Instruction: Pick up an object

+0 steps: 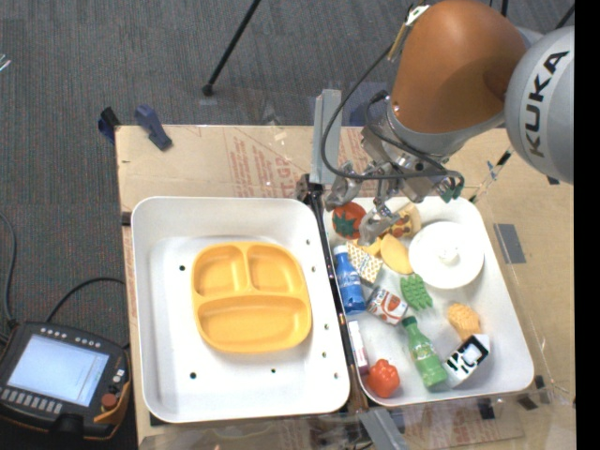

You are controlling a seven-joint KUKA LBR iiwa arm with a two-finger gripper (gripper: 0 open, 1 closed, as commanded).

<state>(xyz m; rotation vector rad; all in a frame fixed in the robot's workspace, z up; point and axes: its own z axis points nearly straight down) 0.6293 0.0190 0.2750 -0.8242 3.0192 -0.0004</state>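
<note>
1. 2 shallow white bins sit side by side on the cardboard-covered bench. The left bin (155,251) holds a yellow divided plate (251,295) near its middle.
2. The right bin (506,331) is crowded: a blue bottle (349,279) along its left wall, a white round lid (447,254), a green toy bottle (424,352), a red pepper-like toy (382,378) at the lower edge, a black-and-white item (468,358) at lower right, and an orange lumpy piece (462,319).
3. A teach pendant (61,373) lies at the lower left of the frame.
4. The arm's orange band (455,59) and grey wrist fill the upper right and hide the far corner of the right bin. The small things under the wrist overlap and are hard to tell apart.
5. The gripper (380,221) hangs low over the upper left part of the right bin. I cannot tell how it is set, as cables and metal parts blur together there.
6. A red round toy (349,218), possibly a tomato, lies just left of the gripper, and a yellow wedge (396,251) sits just below it.
</note>
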